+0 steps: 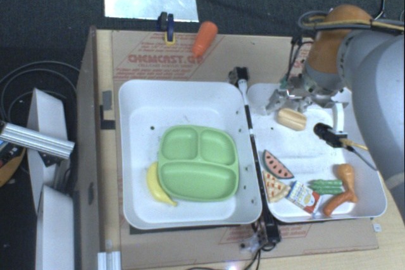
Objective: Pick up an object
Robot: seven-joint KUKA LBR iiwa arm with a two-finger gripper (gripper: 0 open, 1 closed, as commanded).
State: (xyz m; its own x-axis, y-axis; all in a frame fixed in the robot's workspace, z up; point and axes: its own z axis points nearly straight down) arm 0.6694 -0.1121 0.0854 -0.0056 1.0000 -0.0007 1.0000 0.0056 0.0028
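Observation:
My gripper (pixel 289 98) hangs over the far end of the right bin (pixel 373 202), at the end of the grey arm with its orange band. Just in front of it, a tan bread roll (pixel 292 119) lies on the bin floor, close under the gripper; whether they touch I cannot tell. Nearer the front of the same bin lie a watermelon slice (pixel 277 165), a pizza slice (pixel 274 187), a small packet (pixel 303 195), green beans (pixel 326 185), a sausage (pixel 339 201) and a drumstick (pixel 345 173).
The left bin (pixel 136 136) holds a green divided plate (pixel 198 163) with a banana (pixel 158 185) along its left side. An orange carrot (pixel 204 39) and a blue clamp (pixel 167 24) lie on the board behind the bins.

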